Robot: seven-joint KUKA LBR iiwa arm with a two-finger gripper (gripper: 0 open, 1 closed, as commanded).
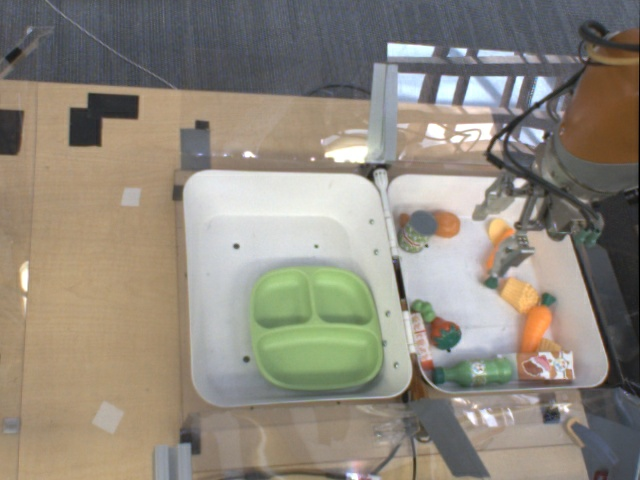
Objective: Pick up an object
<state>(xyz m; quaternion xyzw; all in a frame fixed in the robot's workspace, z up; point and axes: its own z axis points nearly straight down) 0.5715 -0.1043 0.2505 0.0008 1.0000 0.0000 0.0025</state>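
The grey arm with its orange band (612,78) comes in from the right and is cut off by the frame edge, so only its lower end and a tangle of black cables can be made out. Its two-finger gripper (512,253) hangs over the upper right part of the right-hand shallow white bin (592,368). From where I stand I cannot tell how wide it is spread, nor whether it has hold of anything; the metal parts blur together there.

Just beside the gripper lie a small yellow-orange piece (500,231) and a thin orange stick-like thing (490,261), both partly hidden and hard to name. Below them sit one yellow ridged wedge (517,294) and one orange toy carrot with a green top (537,323). Along the bin's near wall lie one green plastic bottle (475,372) and one small orange-and-white carton (547,366). Near the left wall are one red and green toy vegetable (440,330), one small tin can (415,232) and, touching it, one orange ball (447,225).

The left-hand white bin (215,218) holds one light green plastic tray with three compartments (316,328).
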